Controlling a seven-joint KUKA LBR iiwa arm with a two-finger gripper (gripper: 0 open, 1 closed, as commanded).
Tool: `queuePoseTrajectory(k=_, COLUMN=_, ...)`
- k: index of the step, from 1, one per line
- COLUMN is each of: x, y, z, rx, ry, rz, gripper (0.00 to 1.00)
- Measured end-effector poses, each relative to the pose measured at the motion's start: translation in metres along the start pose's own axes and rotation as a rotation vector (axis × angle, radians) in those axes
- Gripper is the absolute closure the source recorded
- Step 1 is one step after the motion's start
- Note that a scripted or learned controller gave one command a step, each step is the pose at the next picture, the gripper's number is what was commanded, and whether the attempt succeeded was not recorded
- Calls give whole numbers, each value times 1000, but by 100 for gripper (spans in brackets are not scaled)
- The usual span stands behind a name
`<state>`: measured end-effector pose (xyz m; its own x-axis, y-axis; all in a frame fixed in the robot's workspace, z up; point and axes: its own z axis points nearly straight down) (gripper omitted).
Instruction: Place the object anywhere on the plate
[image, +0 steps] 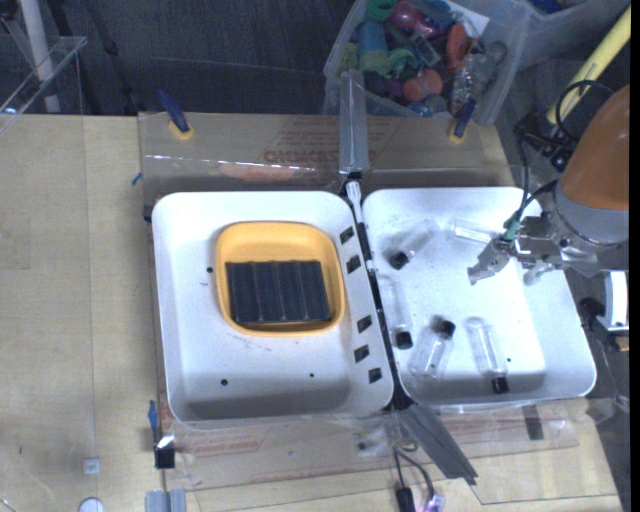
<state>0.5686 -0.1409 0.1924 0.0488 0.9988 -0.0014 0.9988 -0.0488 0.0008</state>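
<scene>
A yellow plate (232, 262) lies in the left bin (185, 330), and a dark ridged block (278, 291) rests flat on it. Several clear vials with black caps lie scattered in the right bin (560, 370): one (410, 243) near the divider, one (436, 344) low in the middle, one (485, 350) beside it. My gripper (503, 272) hangs over the right bin's upper right part. Its fingers look spread, with nothing between them.
A raised divider with black clips (360, 295) separates the two bins. A clear tub of coloured toys (420, 50) stands behind the bins. The arm's orange band (605, 150) and its cables crowd the right edge.
</scene>
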Motion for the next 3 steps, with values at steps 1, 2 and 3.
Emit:
queuePoseTrajectory(k=1, x=-53, y=16, z=-13, rx=-2, ry=-1, rz=-116, gripper=0)
queuePoseTrajectory(k=2, x=-81, y=36, z=-20, rx=-3, ry=-2, rz=-293, gripper=0)
queuePoseTrajectory(k=3, x=-78, y=91, z=-77, rx=-4, ry=-2, rz=-386, gripper=0)
